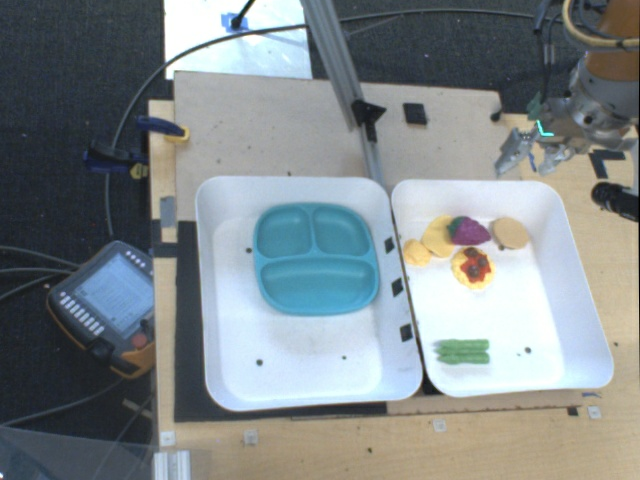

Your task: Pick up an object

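Note:
The right bin holds toy food. A purple piece rests against a yellow round, with a smaller yellow piece to their left. A tan round cookie lies to the right of the purple piece. A small pizza-like disc with red topping sits below them, and a green bean bundle lies near the bin's front. My gripper hangs open above the bench just beyond the right bin's far rim, with nothing between its fingers.
The left bin holds a teal divided plate. A grey metal pole slants over the bench behind the bins. A handheld pendant and cables lie left of the bench.

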